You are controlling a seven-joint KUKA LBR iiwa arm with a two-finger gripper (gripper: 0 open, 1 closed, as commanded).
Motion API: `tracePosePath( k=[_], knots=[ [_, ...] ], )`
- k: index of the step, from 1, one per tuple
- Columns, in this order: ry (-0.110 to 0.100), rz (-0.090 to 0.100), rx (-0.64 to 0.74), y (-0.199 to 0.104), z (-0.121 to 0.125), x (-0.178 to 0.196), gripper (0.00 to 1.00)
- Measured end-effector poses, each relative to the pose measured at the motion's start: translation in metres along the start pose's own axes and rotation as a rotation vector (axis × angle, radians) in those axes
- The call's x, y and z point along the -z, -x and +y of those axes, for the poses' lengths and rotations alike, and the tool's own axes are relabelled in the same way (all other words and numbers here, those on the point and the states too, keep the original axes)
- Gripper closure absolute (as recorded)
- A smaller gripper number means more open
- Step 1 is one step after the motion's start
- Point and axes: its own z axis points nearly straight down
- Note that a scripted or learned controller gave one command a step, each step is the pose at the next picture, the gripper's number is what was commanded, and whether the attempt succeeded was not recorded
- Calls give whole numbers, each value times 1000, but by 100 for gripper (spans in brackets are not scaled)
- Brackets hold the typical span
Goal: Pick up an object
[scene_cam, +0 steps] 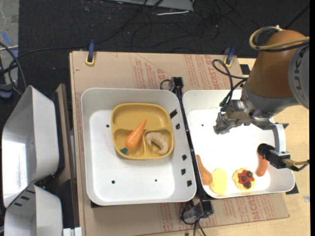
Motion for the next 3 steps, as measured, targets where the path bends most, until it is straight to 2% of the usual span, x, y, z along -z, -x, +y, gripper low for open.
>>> tracePosePath(
  k=[2, 3],
  knots=[
    [-1, 1, 0, -94, 3, -4, 100],
    [1, 0, 0, -148, 17, -16, 100]
  ],
)
